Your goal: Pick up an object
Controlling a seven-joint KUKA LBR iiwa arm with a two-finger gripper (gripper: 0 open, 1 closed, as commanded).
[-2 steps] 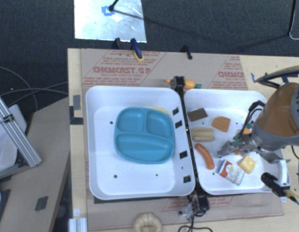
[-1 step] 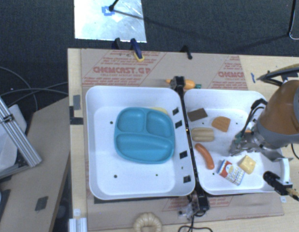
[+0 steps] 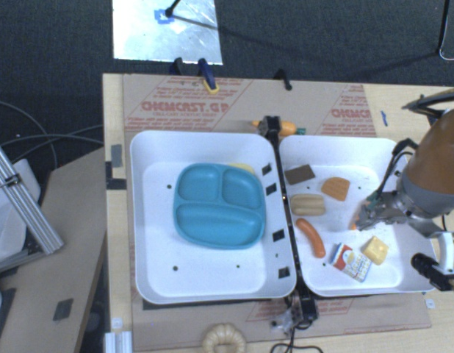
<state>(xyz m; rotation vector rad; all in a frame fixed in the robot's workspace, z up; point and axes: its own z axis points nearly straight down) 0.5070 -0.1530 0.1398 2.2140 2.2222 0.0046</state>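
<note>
From my remote station: dark carpet (image 3: 51, 43) surrounds the cardboard-topped bench (image 3: 242, 98); a shiny metal sheet (image 3: 164, 17) lies beyond, cables (image 3: 58, 134) trailing left.

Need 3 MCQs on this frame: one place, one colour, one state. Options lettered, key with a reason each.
1. Where does the blue divided plate lie?
A. in the left bin
B. in the right bin
C. on the bare bench

2. What colour is the sausage-shaped piece in the right bin?
A. green
B. red-orange
C. black

3. How does the gripper stand relative to the yellow cheese-like wedge?
A. closed around the wedge
B. low in the right bin, just above the wedge in the picture, apart from it
C. over the left bin

Answers: 1 A, the plate sits inside the left bin, left of the divider. 2 B, the piece is red-orange against the white floor. 3 B, the wedge lies free on the bin floor below the gripper in the picture, with white floor showing between them.
</note>
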